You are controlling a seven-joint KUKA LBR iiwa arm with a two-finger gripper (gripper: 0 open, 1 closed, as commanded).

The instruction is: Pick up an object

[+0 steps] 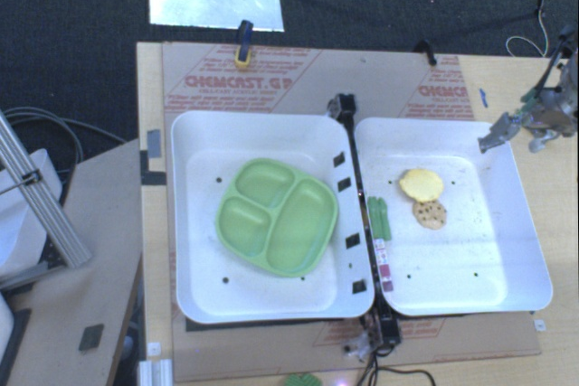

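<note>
In the right bin (507, 285) lie a yellow round piece (422, 184), a brown speckled cookie (431, 213) just below it, and a green pod-like piece (377, 217) by the bin's left wall. My gripper (517, 139) hangs over the bin's upper right corner, well to the right of and above the yellow piece. It is open, with nothing between its fingers. Most of the arm is cut off by the right edge.
The left bin (199, 285) holds a green divided plate (277, 228). A black divider with clips (351, 194) runs between the bins. A yellow-handled clamp (243, 47) sits at the bench's back edge. Cables (534, 41) hang at the back right.
</note>
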